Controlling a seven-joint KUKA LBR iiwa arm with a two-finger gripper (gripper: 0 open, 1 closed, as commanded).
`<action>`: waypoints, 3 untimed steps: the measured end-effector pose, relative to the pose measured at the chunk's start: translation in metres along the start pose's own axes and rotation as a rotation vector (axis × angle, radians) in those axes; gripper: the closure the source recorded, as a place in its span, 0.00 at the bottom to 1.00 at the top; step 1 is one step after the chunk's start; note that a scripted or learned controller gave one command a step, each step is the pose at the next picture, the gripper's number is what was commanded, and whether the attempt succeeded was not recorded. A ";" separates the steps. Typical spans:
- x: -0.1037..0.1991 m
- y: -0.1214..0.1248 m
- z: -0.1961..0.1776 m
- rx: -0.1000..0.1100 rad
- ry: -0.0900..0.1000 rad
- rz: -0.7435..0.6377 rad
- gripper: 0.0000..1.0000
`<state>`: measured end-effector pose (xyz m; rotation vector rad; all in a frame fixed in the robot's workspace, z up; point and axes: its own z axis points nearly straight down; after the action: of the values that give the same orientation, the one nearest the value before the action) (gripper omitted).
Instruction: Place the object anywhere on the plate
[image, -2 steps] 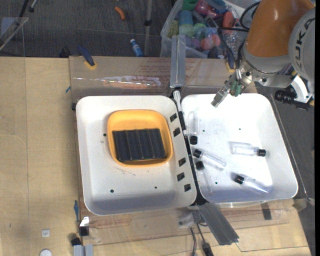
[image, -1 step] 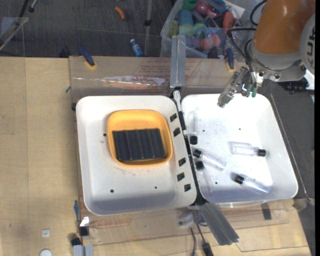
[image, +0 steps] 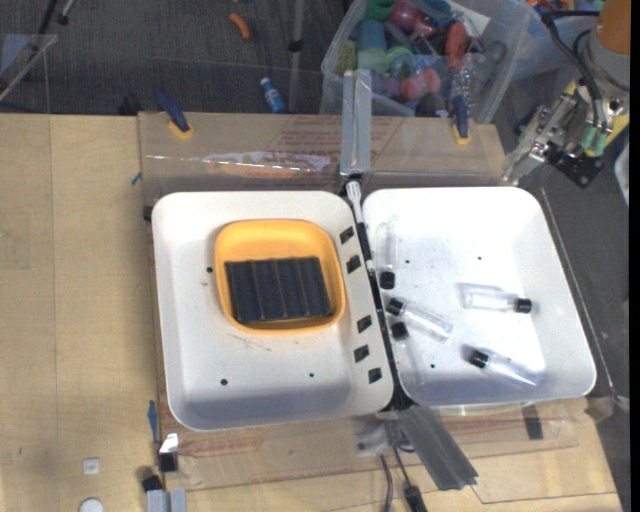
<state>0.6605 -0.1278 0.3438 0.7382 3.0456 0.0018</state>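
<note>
The tan wooden bench (image: 70, 300) bears two shallow white bins side by side, their inner rims touching: the left bin (image: 190, 380) and the right bin (image: 560, 300). Behind them a clear plastic sheet (image: 250, 160) lies flat, held by a blue clamp (image: 177, 118) at the bench's rear edge

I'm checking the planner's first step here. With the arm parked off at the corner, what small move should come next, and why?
Probably swing the pincer from the top right corner down over the right bin, toward the clear vial lying apart from the others. The vials all lie in that bin, while the yellow plate in the left bin carries a dark ribbed block.
</note>
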 end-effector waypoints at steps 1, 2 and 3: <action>-0.025 -0.053 0.035 0.000 0.004 -0.272 1.00; -0.040 -0.074 0.047 -0.001 -0.001 -0.462 1.00; -0.049 -0.079 0.033 -0.001 -0.003 -0.724 1.00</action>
<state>0.6681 -0.2207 0.3106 -0.3875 3.1062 -0.0022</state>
